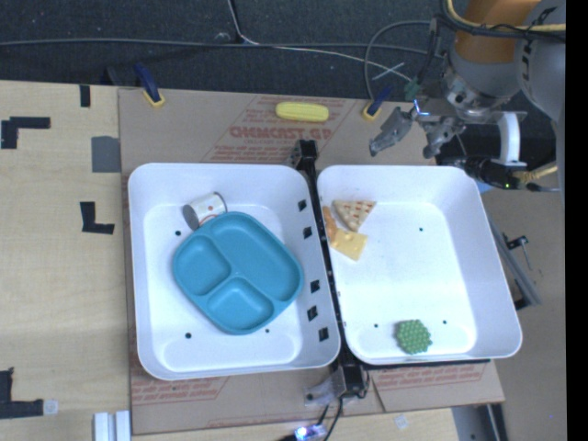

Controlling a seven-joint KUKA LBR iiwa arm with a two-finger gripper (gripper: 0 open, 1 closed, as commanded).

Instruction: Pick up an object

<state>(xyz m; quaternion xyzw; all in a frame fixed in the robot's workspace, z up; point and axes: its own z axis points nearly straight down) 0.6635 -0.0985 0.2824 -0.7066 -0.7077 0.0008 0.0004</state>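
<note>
arm (510, 26) upper rt: showing grey shell w/ orange band | wrist: wearing silver metal parts, white piece | cables: thin grey wires looping beside it | gripper (415, 134): showing two grey fingers

Both bins (147, 246) white. Divided tray (237, 272) solid blue. Cup (204, 209) white w/ red marks, grey inside. Waffle wedge (354, 212) tan, grid pattern; cheese piece (347, 243) yellow-orange. Bumpy ball (412, 336) green. Banana (301, 111) yellow on brown cardboard (239, 127) w/ red print.
</note>
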